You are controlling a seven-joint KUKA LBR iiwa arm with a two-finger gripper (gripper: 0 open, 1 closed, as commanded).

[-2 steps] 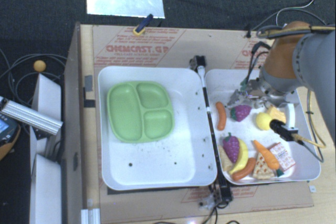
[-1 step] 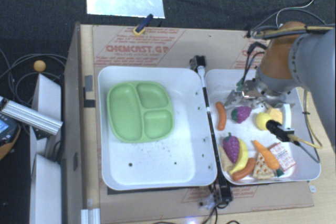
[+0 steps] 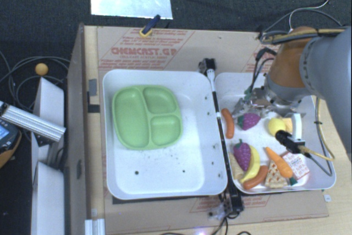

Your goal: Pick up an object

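My gripper (image 3: 252,107) hangs low over the upper part of the right bin (image 3: 328,173), just above a purple bunch of grapes (image 3: 250,120). An orange-red sausage (image 3: 227,123) lies left of the grapes by the bin's wall. A yellow lemon (image 3: 276,126) lies to the right of them. Nearer the front lie a second grape bunch (image 3: 241,152), a banana (image 3: 253,164), a carrot (image 3: 278,162), a waffle (image 3: 273,178) and a red and white packet (image 3: 297,165). Nothing is visibly held.
The left bin (image 3: 165,173) holds a green divided plate (image 3: 147,116). A black clamp (image 3: 207,66) sits at the top of the wall between the bins. The arm's grey body and orange band (image 3: 289,66) cover the right bin's upper right, with cables trailing.
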